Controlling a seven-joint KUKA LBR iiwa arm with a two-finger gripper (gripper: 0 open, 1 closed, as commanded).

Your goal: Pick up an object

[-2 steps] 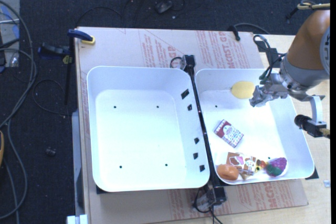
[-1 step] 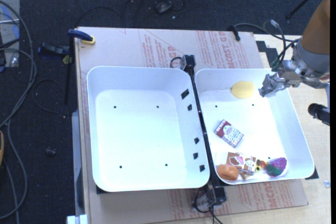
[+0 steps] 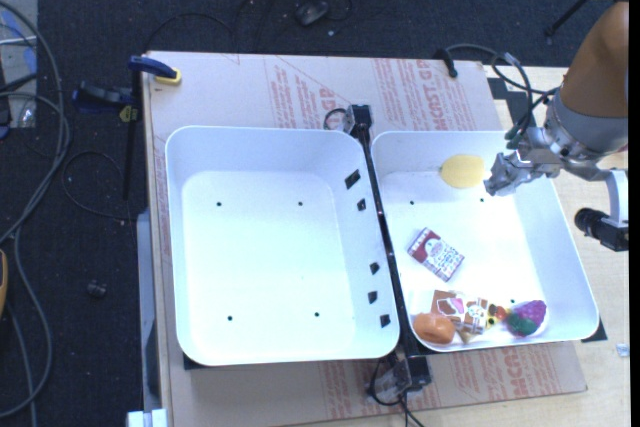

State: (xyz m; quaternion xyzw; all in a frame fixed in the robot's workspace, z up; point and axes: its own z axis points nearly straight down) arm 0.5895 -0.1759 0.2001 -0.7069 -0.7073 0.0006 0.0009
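Camera view puts the gripper (image 3: pixel 497 181) low over the right bin's (image 3: pixel 575 260) far end, whether parted or closed I cannot tell. Nearest candidate, the yellow object (image 3: pixel 462 171), lies just beside it toward the left bin (image 3: pixel 190 245), long axis roughly across the bin.

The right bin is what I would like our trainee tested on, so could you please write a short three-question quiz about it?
1. True or false: the yellow round object lies at the far end of the right bin, close to the hand.
2. Multiple choice: where is the red and white packet? A) about mid-bin, apart from the other things B) in the near-edge cluster C) in the left bin
3. Fill in: at the near edge, the orange object sits at the cluster's ____ end in the camera view, the purple and green toy at the other.

Key: 1 true; 2 A; 3 left.
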